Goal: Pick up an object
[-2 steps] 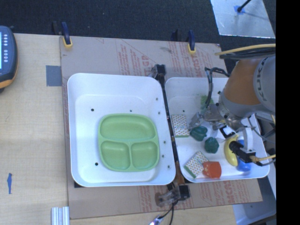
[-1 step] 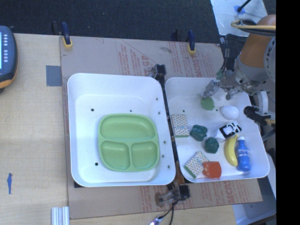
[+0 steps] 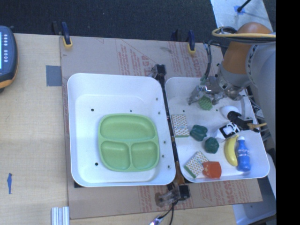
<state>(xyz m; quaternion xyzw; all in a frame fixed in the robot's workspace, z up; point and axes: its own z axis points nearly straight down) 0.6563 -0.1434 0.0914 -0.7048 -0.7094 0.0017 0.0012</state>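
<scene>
The fingers hang over the right bin, spread open. A small green object sits just beside them, ungripped.

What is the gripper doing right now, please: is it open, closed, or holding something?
Gripper: low in the right bin, at a green object; whether it is open, closed or holding it cannot be told.

Two white bins, one green tray
</scene>
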